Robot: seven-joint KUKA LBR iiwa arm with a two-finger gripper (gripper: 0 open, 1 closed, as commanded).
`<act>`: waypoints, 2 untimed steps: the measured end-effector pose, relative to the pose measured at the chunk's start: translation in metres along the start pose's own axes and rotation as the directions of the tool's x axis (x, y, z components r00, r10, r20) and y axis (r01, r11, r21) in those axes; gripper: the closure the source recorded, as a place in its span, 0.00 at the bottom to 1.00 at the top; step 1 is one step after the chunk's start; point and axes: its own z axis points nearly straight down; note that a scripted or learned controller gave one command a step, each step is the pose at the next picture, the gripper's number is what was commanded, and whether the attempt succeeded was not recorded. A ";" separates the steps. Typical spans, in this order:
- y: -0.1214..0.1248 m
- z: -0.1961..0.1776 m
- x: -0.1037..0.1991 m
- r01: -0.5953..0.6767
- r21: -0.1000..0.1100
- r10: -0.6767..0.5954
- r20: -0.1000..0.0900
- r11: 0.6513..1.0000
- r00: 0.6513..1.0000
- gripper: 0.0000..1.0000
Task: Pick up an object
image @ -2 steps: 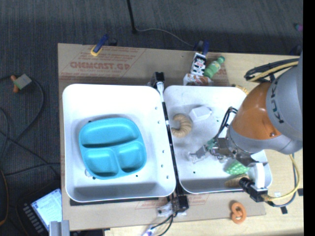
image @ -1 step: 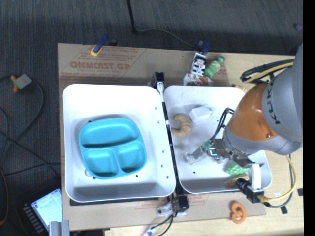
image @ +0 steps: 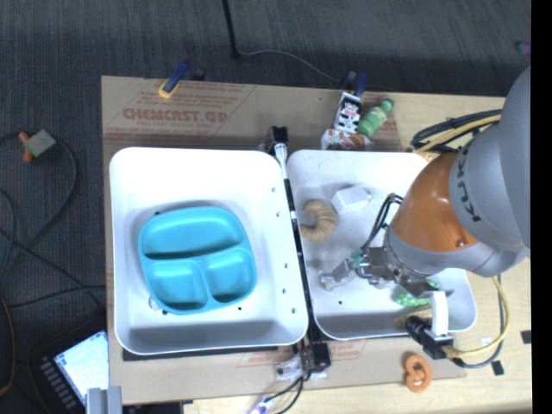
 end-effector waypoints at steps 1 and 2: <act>0.002 -0.011 -0.002 -0.001 -0.007 0.001 0.005 1.000 1.000 1.00; 0.020 -0.001 -0.126 0.001 -0.006 -0.001 0.004 1.000 1.000 1.00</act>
